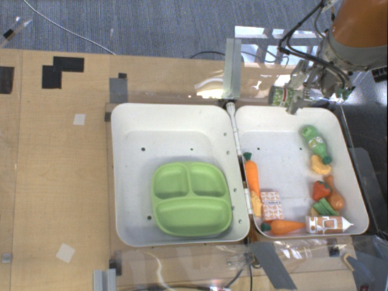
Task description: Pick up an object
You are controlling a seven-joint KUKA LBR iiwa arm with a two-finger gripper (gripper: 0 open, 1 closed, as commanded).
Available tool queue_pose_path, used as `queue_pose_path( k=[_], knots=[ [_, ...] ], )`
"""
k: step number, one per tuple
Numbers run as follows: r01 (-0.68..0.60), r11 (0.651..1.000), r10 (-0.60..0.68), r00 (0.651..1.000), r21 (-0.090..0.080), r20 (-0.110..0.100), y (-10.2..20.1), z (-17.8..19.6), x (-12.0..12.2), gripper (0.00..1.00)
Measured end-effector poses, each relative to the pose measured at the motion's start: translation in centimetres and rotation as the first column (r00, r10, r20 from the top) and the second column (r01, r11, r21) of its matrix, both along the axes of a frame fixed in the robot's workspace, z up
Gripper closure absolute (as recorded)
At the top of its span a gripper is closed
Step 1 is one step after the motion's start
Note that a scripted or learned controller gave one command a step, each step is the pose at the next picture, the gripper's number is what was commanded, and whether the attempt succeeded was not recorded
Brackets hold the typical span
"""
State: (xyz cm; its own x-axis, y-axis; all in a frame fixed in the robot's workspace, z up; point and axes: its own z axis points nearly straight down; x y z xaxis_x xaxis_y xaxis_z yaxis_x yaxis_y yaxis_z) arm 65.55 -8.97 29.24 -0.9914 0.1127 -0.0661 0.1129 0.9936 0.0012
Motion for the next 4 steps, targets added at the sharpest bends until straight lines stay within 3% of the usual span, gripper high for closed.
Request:
queue_pose_path(
  k=[3, 4],
  knots=[
    [-0.008, 1.000, 0.008, 0.999, -0.005, 0.035, 0.2, 4.1, 0.6, 1.00],
    [-0.014, 1.000, 0.015, 0.998, 0.005, -0.054, -2.1, 3.4, 0.4, 1.00]
  ],
)
